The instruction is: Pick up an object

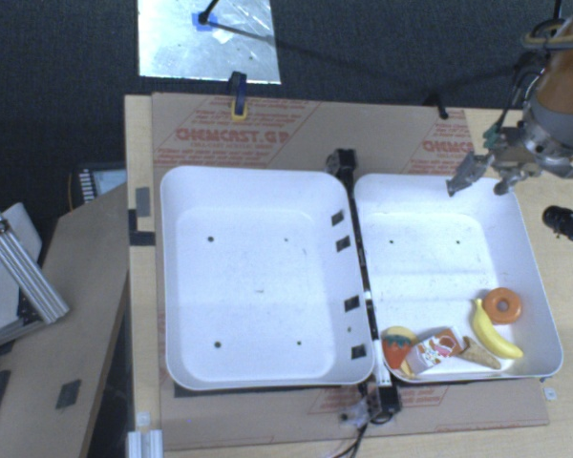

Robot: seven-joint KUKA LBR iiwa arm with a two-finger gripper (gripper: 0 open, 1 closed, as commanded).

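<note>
The right bin (439, 237) holds a few small objects along its near edge. A yellow banana (492, 336) lies at the near right, with an orange ring-shaped piece (502, 304) just behind it. A red and orange tomato-like piece (397, 344), a white and red packet (434, 349) and a tan cone-shaped piece (478, 354) lie beside them. My gripper (481, 179) hangs above the far right corner of that bin, well away from the objects. Its two fingers stand spread apart with nothing between them.
The left bin (258, 275) sits beside the right one, joined by a black clamp strip (353, 256). Both rest on a cardboard sheet (296, 127). A shiny metal plate (208, 27) lies at the back. Aluminium framing (14, 265) stands at the left.
</note>
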